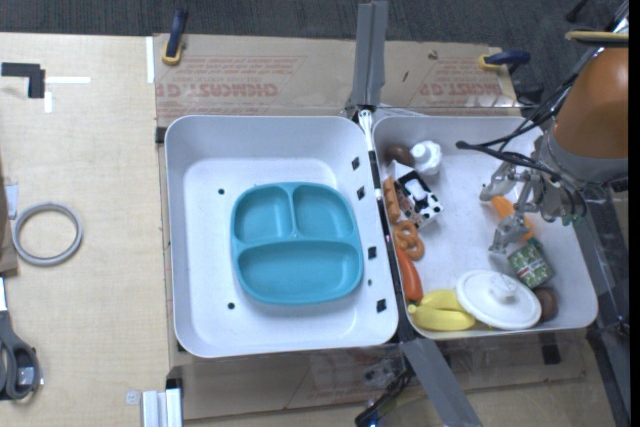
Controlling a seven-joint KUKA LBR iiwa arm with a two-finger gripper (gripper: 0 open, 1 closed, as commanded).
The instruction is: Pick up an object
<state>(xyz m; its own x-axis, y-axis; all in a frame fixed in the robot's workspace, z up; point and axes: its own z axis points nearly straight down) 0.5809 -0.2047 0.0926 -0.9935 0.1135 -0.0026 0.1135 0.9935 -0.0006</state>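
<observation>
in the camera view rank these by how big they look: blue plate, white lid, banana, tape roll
1. blue plate
2. white lid
3. tape roll and banana look alike in size, so I won't rank them.

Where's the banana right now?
In the camera view, the banana lies at the near edge of the right bin, touching the white lid on its right.

Two bins sit side by side on the table: a divided plate lies in the left bin, while the right bin holds a lid, a banana left of it and other small items.
</observation>
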